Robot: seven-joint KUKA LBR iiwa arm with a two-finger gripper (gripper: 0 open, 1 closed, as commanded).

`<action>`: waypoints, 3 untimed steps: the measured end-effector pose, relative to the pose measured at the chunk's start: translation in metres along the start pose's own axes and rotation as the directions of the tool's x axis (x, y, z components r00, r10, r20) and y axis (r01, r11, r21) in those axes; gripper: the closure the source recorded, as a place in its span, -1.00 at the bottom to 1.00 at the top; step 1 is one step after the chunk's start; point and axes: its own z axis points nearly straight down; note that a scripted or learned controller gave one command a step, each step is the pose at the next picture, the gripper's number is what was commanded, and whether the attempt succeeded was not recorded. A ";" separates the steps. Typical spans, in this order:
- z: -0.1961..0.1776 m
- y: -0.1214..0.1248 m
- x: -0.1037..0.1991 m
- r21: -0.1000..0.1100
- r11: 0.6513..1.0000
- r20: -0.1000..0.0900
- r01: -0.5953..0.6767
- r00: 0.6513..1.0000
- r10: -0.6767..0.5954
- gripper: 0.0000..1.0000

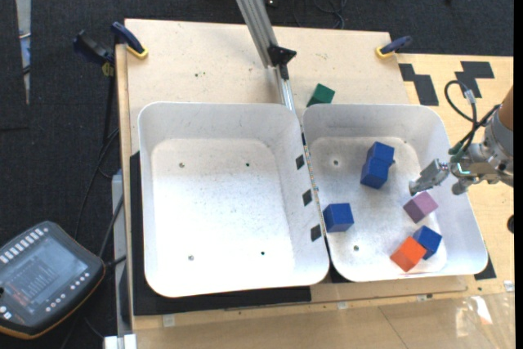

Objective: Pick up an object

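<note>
Purple cube [420, 206] sat at three o'clock in the right bin [470, 234], just beneath the gripper [443, 176].
Approach step, by the look of it: the gripper hovered with nothing visibly in it, finger spread too blurred to tell. Next call was a straight drop onto that cube, clear of the blue cube [428, 240] at five o'clock.

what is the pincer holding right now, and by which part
Nothing: the pincer hangs open above the purple block, with no object between its fingers.
</note>
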 end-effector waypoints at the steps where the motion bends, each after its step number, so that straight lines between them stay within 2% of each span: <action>1: -0.002 0.001 0.000 -0.004 1.000 0.001 -0.001 1.000 0.001 -1.00; 2: 0.045 0.006 0.007 0.000 1.000 0.000 0.000 1.000 0.000 -1.00; 3: 0.102 0.012 0.000 -0.010 1.000 0.008 -0.003 1.000 0.003 -1.00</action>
